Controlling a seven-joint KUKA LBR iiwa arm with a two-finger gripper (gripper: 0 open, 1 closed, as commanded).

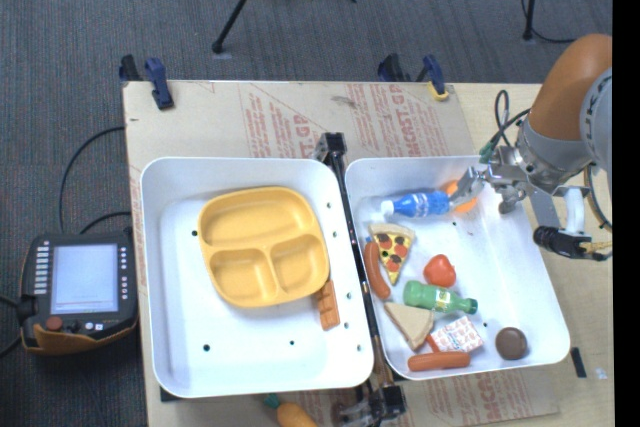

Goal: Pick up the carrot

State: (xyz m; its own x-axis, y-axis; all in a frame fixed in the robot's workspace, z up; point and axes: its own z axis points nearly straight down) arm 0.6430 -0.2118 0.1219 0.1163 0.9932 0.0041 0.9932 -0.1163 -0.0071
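Note:
An orange piece that looks like the carrot [463, 197] lies at the back of the right bin [540, 265], just right of the blue bottle [418, 205]. My gripper [474, 183] is low over it, reaching in from the right, and its tip covers part of the orange piece. Whether the piece is gripped cannot be made out. A second orange, carrot-like thing [292, 413] lies on the bench in front of the bins, outside both.
The right bin also holds a pizza slice [392, 250], a sausage [377, 272], a red tomato [439, 270], a green bottle [438, 297], a bread wedge [410, 322] and a brown ball [511, 343]. The left bin [165, 335] holds a yellow divided plate [263, 245].

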